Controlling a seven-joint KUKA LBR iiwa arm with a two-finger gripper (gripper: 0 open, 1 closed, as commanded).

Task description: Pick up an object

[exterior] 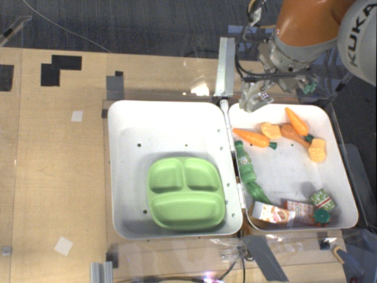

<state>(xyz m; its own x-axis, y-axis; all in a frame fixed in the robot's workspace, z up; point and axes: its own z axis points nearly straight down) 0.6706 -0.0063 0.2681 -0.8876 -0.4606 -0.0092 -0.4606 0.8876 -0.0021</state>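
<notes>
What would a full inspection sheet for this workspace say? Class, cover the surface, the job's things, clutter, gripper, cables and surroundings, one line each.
Surface: wooden bench bearing two white bins, left bin and right bin.
Job's things: carrots and orange toy food at the right bin's top; green bottle along its left wall; small packets near its front.
Clutter: green divided tray in left bin.
Gripper: gripper above the right bin's top-left corner, nothing seen between its fingers.
Cables: cables beside the wrist; thin wire on the dark floor.
Surroundings: black marks on the bench.

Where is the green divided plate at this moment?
The green divided plate lies in the left bin, toward its near right corner, close to the wall shared with the right bin.
</notes>
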